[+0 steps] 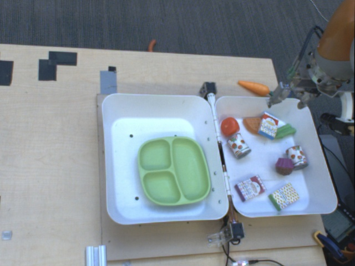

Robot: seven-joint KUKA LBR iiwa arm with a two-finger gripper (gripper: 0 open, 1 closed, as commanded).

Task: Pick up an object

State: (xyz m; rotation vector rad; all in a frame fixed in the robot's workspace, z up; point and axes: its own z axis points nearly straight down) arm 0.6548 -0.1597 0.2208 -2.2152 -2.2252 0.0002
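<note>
My gripper hovers over the far edge of the right bin, open, with nothing between its fingers. Just below it lie a white, red and blue carton and a green piece. An orange wedge and a red tomato sit to the carton's left. A strawberry-print can, a second can, a purple item, a maroon box and a green-yellow box are spread nearer the front.
A toy carrot lies on the bench just beyond the right bin, left of the gripper. The left bin holds a green divided plate. Cables run along the bench's right side.
</note>
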